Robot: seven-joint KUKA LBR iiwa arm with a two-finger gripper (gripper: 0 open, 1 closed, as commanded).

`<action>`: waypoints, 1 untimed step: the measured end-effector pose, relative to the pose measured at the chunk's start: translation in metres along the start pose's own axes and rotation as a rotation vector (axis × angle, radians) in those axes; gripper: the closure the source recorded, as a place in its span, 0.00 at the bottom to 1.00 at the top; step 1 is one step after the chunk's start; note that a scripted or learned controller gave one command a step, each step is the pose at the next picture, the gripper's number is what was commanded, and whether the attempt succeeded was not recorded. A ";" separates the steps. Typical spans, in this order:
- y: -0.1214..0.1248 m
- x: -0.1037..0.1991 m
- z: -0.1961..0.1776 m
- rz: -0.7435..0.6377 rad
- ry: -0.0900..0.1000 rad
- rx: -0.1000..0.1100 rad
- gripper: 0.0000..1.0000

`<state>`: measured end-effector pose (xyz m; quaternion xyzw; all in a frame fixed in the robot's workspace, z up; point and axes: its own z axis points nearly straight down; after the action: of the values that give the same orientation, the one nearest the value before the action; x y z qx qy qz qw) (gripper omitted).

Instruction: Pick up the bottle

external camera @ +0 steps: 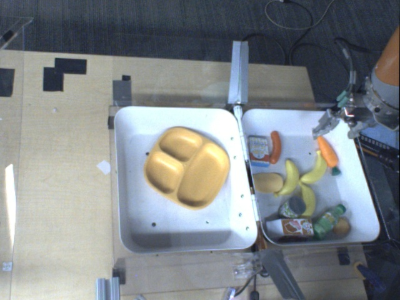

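The bottle point(327, 221) is green and lies on its side in the near right corner of the right bin point(370, 212), its cap pointing up and right. My gripper point(339, 124) hovers over the far right part of that bin, well away from the bottle and just beyond an orange carrot point(327, 153). Its fingers are spread open with nothing between them.
Crowding the bottle are a dark flat packet point(296, 227) on its left and a brown lump point(342, 229) on its right. Bananas point(301, 178), a potato point(269, 182), a sausage point(275, 144) and a small box point(258, 149) fill the right bin. A yellow bread-like loaf point(187, 166) lies in the left bin.
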<state>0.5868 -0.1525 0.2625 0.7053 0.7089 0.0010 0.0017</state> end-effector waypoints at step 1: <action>0.007 -0.008 -0.021 0.055 0.000 -0.002 0.00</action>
<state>0.5942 -0.1607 0.2835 0.7246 0.6892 0.0015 0.0024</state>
